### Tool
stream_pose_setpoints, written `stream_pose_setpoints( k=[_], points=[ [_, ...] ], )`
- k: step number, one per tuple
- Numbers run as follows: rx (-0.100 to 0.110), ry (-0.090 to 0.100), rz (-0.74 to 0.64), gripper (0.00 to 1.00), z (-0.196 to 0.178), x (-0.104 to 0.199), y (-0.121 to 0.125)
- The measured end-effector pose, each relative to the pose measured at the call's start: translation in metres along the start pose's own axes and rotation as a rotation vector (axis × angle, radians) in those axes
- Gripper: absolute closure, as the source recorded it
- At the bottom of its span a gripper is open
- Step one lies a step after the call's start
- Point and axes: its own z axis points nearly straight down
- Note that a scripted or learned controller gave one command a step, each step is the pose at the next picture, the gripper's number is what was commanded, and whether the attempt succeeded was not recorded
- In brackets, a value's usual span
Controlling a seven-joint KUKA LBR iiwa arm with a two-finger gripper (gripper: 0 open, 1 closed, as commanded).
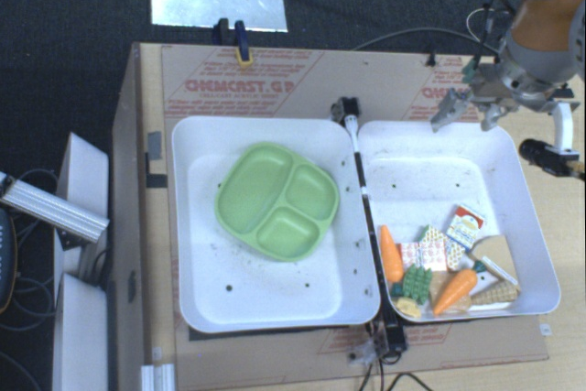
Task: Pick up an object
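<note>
Approach step. The two-finger gripper (469, 113) is hovering over the far rim of the right white bin (439, 162), fingers spread, gripping nothing. Candidate objects, including two orange plastic carrots (391, 254), are lying clustered in that bin's near corner. Judgement: next move is needing travel toward them, then descent.

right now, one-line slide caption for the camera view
Arm's open hand hovers over the right bin's far edge, toy food piled in its near corner; green divided plate in the left bin.
</note>
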Motion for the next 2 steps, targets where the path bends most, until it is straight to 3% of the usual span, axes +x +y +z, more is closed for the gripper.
stream_pose_setpoints(
  k=[2],
  points=[
    [0.003, -0.001, 0.003, 0.00, 0.156, -0.072, -0.104]
  ],
)
